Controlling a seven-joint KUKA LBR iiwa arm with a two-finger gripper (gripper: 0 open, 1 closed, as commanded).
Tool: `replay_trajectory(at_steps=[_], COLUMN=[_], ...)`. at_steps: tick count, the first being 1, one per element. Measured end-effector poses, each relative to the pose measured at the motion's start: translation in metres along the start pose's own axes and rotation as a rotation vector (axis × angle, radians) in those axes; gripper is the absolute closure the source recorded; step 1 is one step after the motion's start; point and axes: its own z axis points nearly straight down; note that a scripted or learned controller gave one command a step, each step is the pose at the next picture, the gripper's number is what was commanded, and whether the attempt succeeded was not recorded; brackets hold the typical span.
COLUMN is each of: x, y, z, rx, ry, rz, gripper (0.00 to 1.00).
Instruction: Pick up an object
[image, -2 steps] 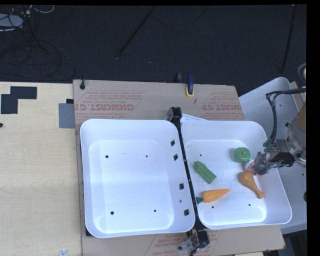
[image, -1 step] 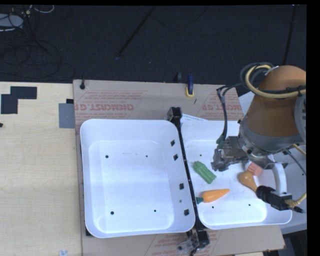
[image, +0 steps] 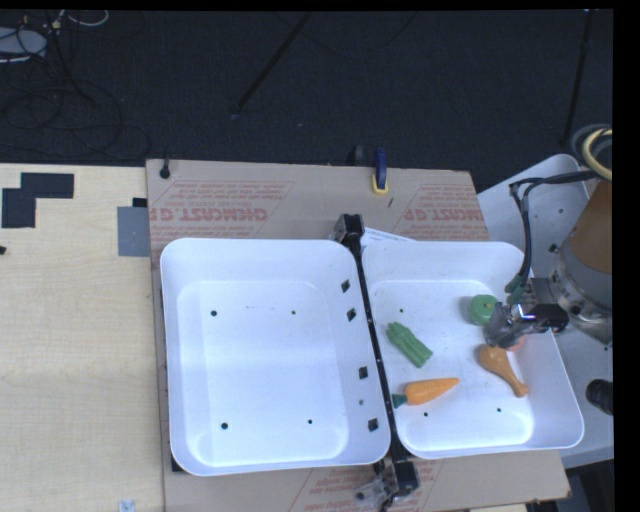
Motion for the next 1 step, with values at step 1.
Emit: replay_trajectory(at_steps=[1], x=[0.0827], y=[0.0081], z=[-0.0139], rx=[0.001], ry=[0.005], rz=[-0.014], gripper=[1.0])
